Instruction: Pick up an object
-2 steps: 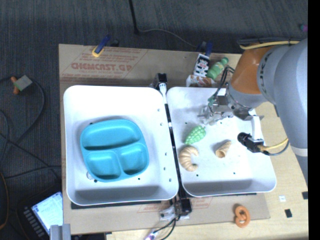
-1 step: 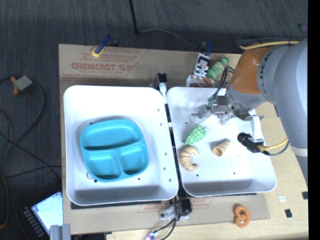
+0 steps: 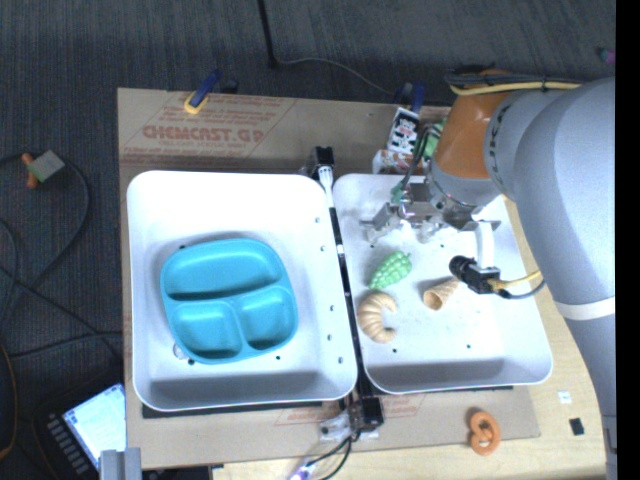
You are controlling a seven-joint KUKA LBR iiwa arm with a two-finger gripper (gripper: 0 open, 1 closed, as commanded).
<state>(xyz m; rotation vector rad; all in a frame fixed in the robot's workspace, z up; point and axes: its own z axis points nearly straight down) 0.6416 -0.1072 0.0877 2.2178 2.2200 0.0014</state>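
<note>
1. Camera view: the gripper is hovering over the right bin, its finger state impossible to tell from here.
2. Candidate objects are lying below it: a green ridged toy, a croissant, an ice-cream cone.
3. Risk: the toy and croissant are lying close together, so a descent between them is likely nudging both.
4. The cardboard sheet is reading "CHEMCAST GP".
</note>
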